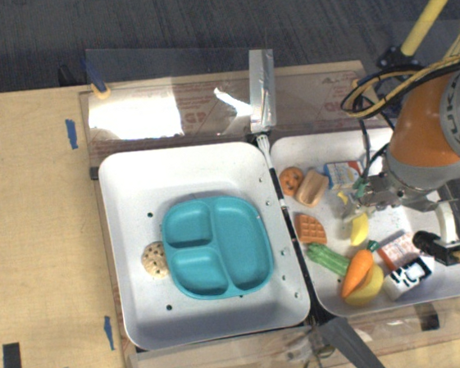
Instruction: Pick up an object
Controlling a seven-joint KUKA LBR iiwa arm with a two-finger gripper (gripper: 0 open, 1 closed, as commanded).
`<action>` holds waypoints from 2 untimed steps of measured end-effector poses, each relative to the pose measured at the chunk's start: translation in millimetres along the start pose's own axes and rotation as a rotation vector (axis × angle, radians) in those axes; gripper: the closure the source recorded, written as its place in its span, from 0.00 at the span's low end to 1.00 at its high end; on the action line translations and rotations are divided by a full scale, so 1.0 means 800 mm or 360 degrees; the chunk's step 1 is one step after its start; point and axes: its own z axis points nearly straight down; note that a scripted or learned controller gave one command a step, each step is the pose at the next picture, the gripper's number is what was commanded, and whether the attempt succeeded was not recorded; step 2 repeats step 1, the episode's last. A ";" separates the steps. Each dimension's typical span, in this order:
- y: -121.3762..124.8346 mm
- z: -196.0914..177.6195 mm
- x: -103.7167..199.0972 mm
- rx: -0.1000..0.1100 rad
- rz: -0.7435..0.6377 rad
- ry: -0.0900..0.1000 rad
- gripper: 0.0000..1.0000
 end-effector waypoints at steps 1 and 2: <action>0.035 -0.126 0.083 0.0011 0.0296 0.0006 1.00; 0.035 -0.126 0.083 0.0011 0.0296 0.0006 1.00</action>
